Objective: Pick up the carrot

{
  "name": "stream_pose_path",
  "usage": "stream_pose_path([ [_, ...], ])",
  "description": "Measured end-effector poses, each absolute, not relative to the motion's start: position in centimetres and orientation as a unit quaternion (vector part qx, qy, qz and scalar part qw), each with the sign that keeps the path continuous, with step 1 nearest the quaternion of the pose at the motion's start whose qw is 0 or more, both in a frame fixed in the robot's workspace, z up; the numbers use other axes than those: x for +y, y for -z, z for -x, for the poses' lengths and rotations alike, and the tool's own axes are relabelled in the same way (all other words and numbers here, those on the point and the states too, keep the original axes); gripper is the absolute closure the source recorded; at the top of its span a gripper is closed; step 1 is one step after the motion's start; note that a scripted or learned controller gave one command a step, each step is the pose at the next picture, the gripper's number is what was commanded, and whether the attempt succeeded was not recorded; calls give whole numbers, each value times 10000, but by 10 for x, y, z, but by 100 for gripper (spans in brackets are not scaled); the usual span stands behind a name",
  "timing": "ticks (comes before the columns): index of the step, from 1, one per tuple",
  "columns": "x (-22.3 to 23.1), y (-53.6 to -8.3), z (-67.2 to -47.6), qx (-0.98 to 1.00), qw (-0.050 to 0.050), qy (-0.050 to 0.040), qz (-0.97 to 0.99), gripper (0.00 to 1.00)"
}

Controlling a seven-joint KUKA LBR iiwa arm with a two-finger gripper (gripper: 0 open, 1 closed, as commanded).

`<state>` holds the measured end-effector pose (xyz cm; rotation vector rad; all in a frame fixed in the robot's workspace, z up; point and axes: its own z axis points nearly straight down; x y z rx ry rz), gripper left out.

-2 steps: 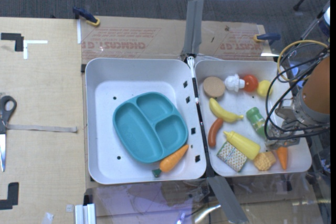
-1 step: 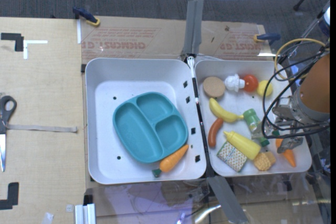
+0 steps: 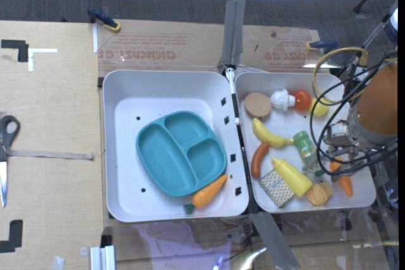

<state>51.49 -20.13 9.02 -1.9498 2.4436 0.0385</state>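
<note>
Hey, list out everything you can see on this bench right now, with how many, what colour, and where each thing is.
bins: two, white, side by side on the bench
divided plate: one, teal, left bin
carrot: one, orange, left bin, against the plate's near edge
banana: one, yellow, right bin
sausage: one, red-orange, right bin, near the left wall
mustard bottle: one, yellow, right bin, near front
round cookie: one, tan, right bin, back
green bottle: one, right bin, middle
scissors: one pair, grey, bench at far left
arm: one, grey with orange band, over the right bin's right side
</note>
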Motion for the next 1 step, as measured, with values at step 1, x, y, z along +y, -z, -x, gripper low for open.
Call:
stream_pose_path([
  [1, -199, -89, -513, 6849, 92, -144, 7284, 0],
])
